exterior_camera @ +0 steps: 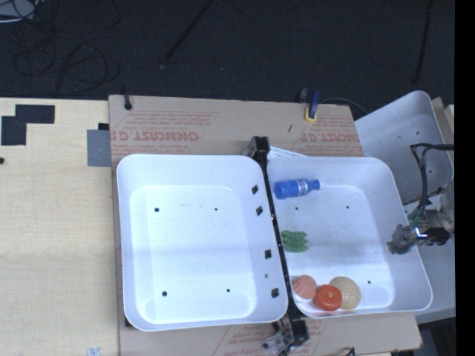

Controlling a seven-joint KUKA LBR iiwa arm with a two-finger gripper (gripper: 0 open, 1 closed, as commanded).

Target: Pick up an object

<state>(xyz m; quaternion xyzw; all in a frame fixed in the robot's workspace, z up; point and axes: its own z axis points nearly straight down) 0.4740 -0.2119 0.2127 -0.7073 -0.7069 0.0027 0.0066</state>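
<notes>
The right bin (371,170) holds several objects. A blue bottle (296,188) lies on its side near the bin's far left corner. A small green object (294,240) rests by the left wall, about halfway down. In the near corner a pink round piece (303,286), a red round piece (328,297) and a beige round piece (347,291) sit bunched together. My gripper (408,236) hangs at the right rim of this bin, small and dark with cables behind it, well away from every object.
The left bin (133,176) adjoins the right one along a black divider with clips (269,228). Both rest on a cardboard sheet (223,124). A white panel (401,124) and loose cables (430,169) stand at the far right.
</notes>
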